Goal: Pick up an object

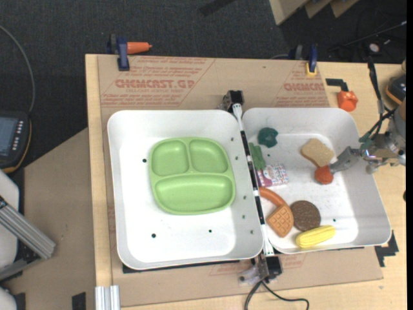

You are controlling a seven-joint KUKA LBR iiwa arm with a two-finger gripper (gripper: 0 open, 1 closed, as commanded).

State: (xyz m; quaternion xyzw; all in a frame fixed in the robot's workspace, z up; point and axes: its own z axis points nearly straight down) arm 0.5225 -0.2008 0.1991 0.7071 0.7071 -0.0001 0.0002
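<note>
Gripper (340,162) reaching into the right bin (361,196), finger state not discernible, tip sitting just beside one red tomato (324,175); one bread slice (317,151), one waffle (280,219), one corn cob (315,236) lying nearby; one green tray (191,175) occupying the left bin (129,192).

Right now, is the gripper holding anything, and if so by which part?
It cannot be told. The gripper is low in the right bin, right beside the red tomato and the bread slice, but nothing visibly sits between its fingers.

2 white bins (122,173), 1 green plate (191,175), 8 toy foods (317,151).
</note>
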